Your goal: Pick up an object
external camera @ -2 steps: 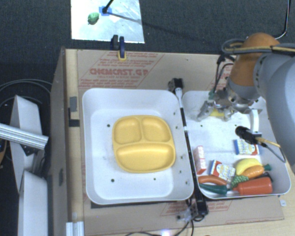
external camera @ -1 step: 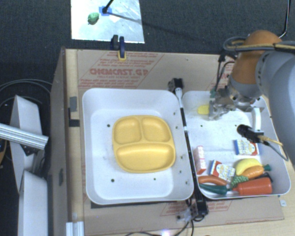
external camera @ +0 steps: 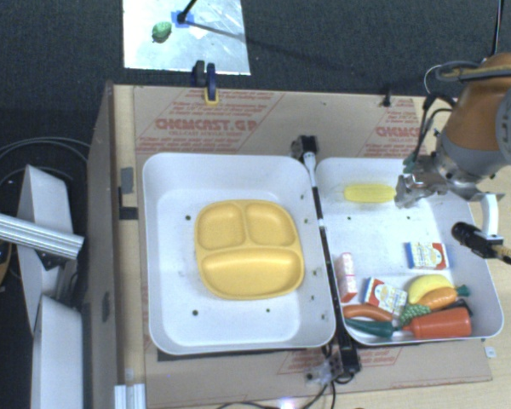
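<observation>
1. Bench cardboard (external camera: pixel 238 113) lies under 2 shallow white bins that sit side by side, touching along their inner rims.
2. Left bin (external camera: pixel 166 254) holds 1 yellow divided plate (external camera: pixel 249 250), flat and near its middle.
3. Right bin (external camera: pixel 383 237) carries the toys, most of them crowded into its near corner.
4. Arm (external camera: pixel 481 118), grey with an orange band, reaches in from the right over the far side of the right bin.
5. Gripper (external camera: pixel 411 191) hangs low just right of the yellow corn cob (external camera: pixel 369 193), at or very near its end; whether its fingers are spread or closed cannot be told, and nothing is seen between them.
6. Orange carrot (external camera: pixel 441 323) lies along the near rim, with a yellow banana (external camera: pixel 427 286) just behind it.
7. Small carton (external camera: pixel 426 254) lies apart from the pile, and a second carton (external camera: pixel 383 295) sits left of the banana.
8. Red sausage (external camera: pixel 366 312) rests beside a green pod (external camera: pixel 370 329).
</observation>
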You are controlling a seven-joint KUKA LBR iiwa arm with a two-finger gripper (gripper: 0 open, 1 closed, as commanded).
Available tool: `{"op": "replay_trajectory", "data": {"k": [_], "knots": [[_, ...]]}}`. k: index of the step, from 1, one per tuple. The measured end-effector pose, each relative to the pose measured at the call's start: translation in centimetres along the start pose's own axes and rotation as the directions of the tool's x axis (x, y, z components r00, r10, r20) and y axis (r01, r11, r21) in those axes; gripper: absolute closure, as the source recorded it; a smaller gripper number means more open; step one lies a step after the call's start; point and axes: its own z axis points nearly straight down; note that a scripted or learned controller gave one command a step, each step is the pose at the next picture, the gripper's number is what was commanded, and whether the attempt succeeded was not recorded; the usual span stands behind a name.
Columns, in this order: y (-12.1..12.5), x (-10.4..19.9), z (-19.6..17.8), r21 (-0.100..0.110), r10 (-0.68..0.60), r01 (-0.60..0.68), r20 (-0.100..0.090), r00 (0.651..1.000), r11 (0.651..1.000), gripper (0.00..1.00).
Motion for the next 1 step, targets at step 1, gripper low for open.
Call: {"op": "replay_trajectory", "data": {"k": [1], "knots": [[-0.02, 0.09, 0.08, 0.001, 0.0, 0.0, -0.001, 1.0, 1.0, 0.0]]}}
